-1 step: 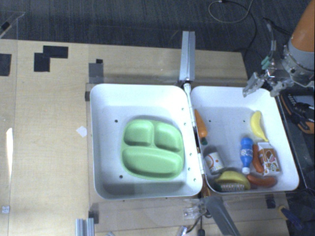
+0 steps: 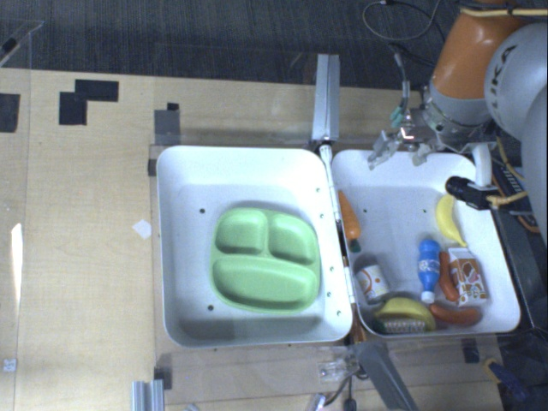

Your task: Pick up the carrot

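Observation:
The carrot (image 2: pixel 348 217) is a slim orange root with a dark green end. It lies along the left wall of the right bin (image 2: pixel 505 311), pointing toward the back. My gripper (image 2: pixel 396 156) hangs over the back edge of that bin, up and to the right of the carrot and well apart from it. Its fingers are spread open and hold nothing.
The right bin also holds a banana (image 2: pixel 447 219), a blue bottle (image 2: pixel 428 271), a small carton (image 2: pixel 467 279), a sausage (image 2: pixel 454 315), a can (image 2: pixel 371 282) and a second banana (image 2: pixel 404 308). A green divided plate (image 2: pixel 264 258) sits in the left bin (image 2: pixel 184 229).

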Robot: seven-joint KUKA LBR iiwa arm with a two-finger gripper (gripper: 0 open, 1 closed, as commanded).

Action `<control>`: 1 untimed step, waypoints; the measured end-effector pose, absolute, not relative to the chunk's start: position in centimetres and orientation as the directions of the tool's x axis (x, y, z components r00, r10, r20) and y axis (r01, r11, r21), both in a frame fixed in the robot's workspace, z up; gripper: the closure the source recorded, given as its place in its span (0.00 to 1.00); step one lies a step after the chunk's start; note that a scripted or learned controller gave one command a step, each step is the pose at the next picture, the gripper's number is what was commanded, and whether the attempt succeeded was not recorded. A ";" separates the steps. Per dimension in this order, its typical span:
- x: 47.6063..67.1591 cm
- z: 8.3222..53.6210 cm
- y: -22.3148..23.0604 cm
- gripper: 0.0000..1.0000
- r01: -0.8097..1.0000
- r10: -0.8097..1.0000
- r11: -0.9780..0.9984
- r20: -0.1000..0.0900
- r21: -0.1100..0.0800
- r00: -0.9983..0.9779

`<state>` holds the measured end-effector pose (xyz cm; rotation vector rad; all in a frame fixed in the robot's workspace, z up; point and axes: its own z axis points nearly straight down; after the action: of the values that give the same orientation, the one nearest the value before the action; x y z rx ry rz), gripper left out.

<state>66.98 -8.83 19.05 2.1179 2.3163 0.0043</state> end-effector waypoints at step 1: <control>65.5 9.8 -9.3 0.00 0.877 0.877 0.481 -0.004 0.008 -0.481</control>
<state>65.54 -9.35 9.79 1.5965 2.6968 0.0068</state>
